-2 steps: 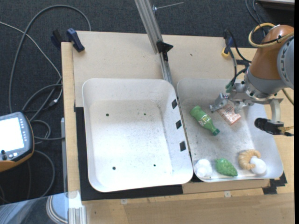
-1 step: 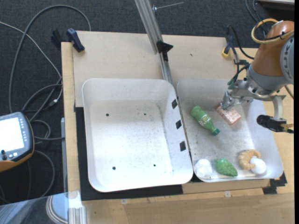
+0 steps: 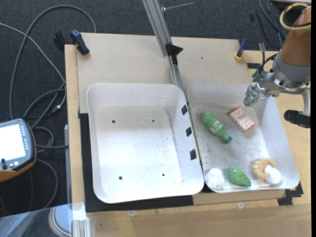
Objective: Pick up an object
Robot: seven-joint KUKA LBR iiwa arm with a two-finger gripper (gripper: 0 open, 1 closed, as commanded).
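My claw (image 3: 251,96) hangs over the far part of the right bin (image 3: 276,132). It is small, grey and shiny, and I cannot tell how it is set. Nothing is in it. My arm (image 3: 296,43) above it is grey with a smooth orange band.

Just beside my claw, a bit nearer the camera, lies a little pink box (image 3: 241,119) with flat sides. It is the closest thing to me. Left of the pink box lies a green bottle (image 3: 216,127), long and round, tipped on its side with its cap pointing toward the near edge. Far past the pink box, along the near edge, sit a round white ball (image 3: 215,177), a bumpy green lump (image 3: 239,177), and a curly tan bun (image 3: 260,166) touching a smooth white egg shape (image 3: 272,174).

The right bin is white, shallow and speckled with dark dots. The left bin (image 3: 138,142) touches it and looks the same. Both rest on a pale wooden bench (image 3: 123,58). A silver metal pole (image 3: 157,21) leans across the bench. The floor (image 3: 34,58) is dark carpet with grey wires (image 3: 29,43) on it.
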